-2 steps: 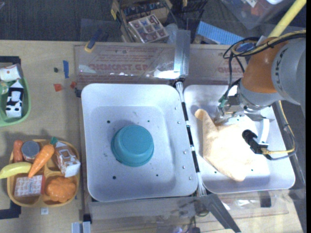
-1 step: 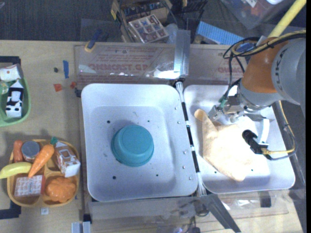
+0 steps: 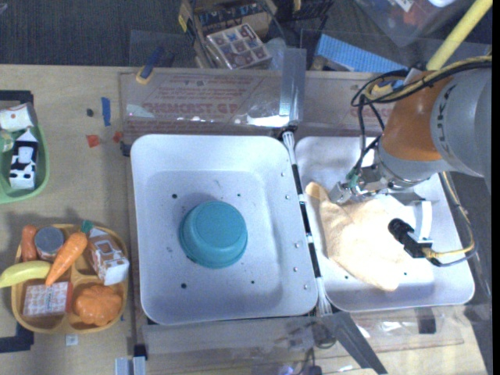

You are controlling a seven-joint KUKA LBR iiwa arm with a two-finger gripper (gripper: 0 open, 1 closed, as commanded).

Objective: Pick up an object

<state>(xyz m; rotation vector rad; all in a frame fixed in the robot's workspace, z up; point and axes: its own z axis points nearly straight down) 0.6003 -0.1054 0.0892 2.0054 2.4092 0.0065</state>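
The gripper (image 3: 346,191) is seen low over the bin (image 3: 461,287) on the arm's side. It is at the far edge of a pale cloth (image 3: 361,248) that lies crumpled beneath it and spreads from it toward the near rim. Whether the gripper is closed on the cloth or released cannot be told, since its tip is lost against the pale fabric. The cloth is judged the likeliest thing to be picked, being directly under the hand. A teal bowl (image 3: 214,233) is set upside down in the neighbouring bin (image 3: 156,162), well apart from the gripper and beyond the shared wall (image 3: 300,209). Several failures can be expected. Only a thin fold may be pinched, so that the cloth slips out as it is raised. The bin floor may be struck if a descent is carried too far, because soft fabric gives no firm stop. A trailing corner may be dragged over the shared wall, which stands just beside the gripper on the side away from the arm. Open room is found mostly above the gripper and back toward the arm; little is left between the gripper and the shared wall, and the bin's far rim is near. A straight upward lift is therefore judged safest.
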